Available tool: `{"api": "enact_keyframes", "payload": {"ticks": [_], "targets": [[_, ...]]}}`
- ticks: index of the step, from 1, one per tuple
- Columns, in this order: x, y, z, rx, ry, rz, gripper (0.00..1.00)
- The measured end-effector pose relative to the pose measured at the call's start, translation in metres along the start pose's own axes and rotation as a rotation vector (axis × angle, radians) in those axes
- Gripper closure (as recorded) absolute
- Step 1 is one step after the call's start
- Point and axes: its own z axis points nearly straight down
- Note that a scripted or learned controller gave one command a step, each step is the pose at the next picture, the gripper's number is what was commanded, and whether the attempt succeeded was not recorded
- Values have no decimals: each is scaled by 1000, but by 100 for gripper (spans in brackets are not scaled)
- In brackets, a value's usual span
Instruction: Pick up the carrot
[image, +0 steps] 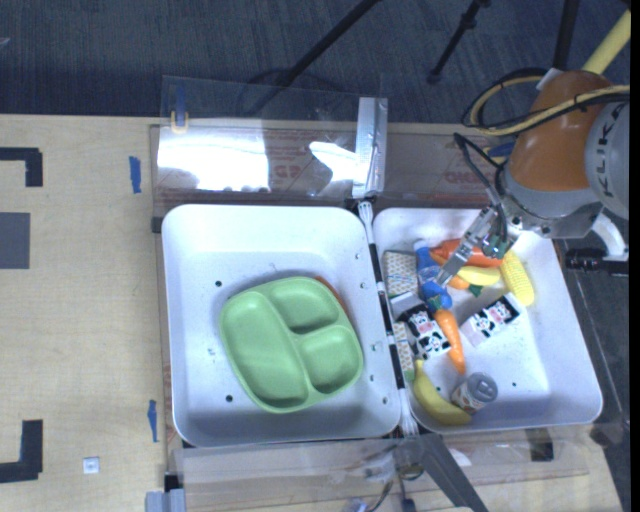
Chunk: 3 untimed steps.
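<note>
The carrot (453, 339) is a short orange stick lying in the middle of the right bin (570, 380), its tip pointing toward the front. My gripper (462, 258) hangs low over the far part of that bin, above a cluster of toy food, a little behind and to the right of the carrot. Its tip sits against an orange piece (478, 262) and a blue item (430, 272). The carrot lies apart from the gripper, with nothing touching it from above.
Around the carrot lie a yellow corn cob (518, 278), two black-and-white cartons (496, 319), a banana (433, 398) and a small tin (481, 388). The left bin (190, 250) holds a green divided plate (291, 342). A metal divider (383, 300) separates the bins.
</note>
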Motion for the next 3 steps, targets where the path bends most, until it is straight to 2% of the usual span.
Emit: {"api": "enact_keyframes", "payload": {"ticks": [1, 2, 3], "targets": [[37, -44, 13, 1, 5, -345, 0], [2, -36, -21, -2, -3, -533, 0], [10, -5, -20, -3, -3, -790, 0]]}}
